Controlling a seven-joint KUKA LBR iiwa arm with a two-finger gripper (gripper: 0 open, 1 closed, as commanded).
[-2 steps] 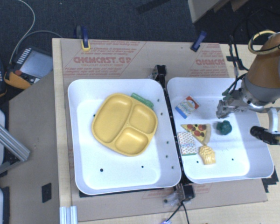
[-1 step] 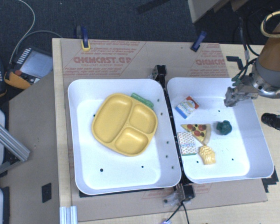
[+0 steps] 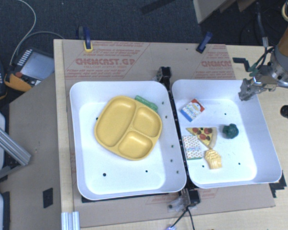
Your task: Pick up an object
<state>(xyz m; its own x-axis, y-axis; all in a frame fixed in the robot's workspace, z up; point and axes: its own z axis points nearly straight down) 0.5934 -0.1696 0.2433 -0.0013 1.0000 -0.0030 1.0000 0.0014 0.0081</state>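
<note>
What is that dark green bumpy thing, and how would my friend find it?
Look in the right white bin, the one without the yellow divided plate. Near its middle right, past the toy pizza slice, sits a small dark green lump, maybe toy broccoli. It is the only dark, roundish thing there, lying apart from the others.

looks like a robotics lab to me. two shallow white plastic bins sit side by side on a desk covered in brown printed cardboard held down with clamps, a grey robot arm reaches in from the right, loose cables trail over dark carpet, plus an aluminium rail at left.
</note>
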